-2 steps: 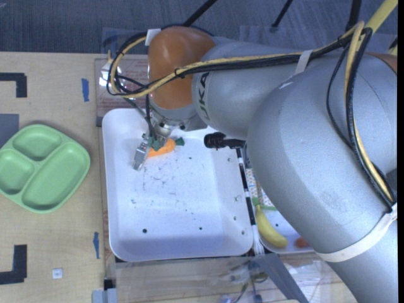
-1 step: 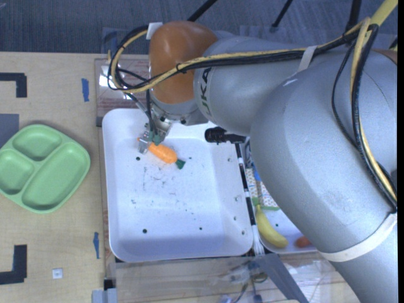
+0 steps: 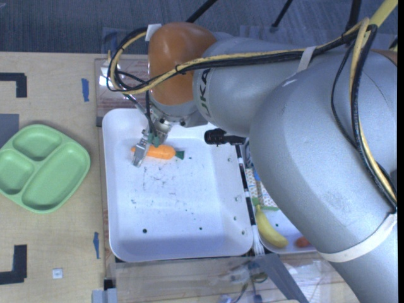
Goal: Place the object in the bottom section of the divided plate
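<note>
A small orange toy carrot [image 3: 160, 152] with a green top lies in the upper left part of the left white bin [image 3: 177, 232]. My gripper [image 3: 140, 153] hangs right at the carrot's left end, its fingers down at the bin floor and touching or straddling that end. The green divided plate [image 3: 43, 167] sits on the wooden bench to the left of the bin, well apart from the gripper. Its large section is on the lower right, with two smaller sections at the upper left.
The big grey arm [image 3: 303, 144] covers the right bin and the upper right of the view. A yellow banana [image 3: 270, 230] and a small red thing [image 3: 303, 241] peek out in the right bin. Black and blue tape marks sit on the bench.
</note>
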